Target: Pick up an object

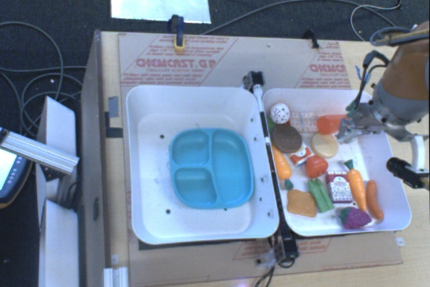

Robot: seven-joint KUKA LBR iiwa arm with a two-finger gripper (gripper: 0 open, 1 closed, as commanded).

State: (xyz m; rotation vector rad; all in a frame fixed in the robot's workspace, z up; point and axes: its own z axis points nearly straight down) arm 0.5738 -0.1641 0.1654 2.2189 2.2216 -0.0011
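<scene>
Now, from the camera above the bench, we see two white bins side by side. In the left bin lies a blue divided plate, flat on the bin floor. In the right bin lies a clutter of toy food: a white speckled ball near the far left corner, a brown round patty just below it, a pale bun, a red tomato, a green vegetable, a small red box, two carrots along the near right side, a purple bunch at the near edge, and an orange-yellow piece.

We see the arm reach in from the right, its gripper low over the far part of the right bin, just beside an orange-red piece. We cannot tell how its grip stands, nor whether anything is in it.
</scene>
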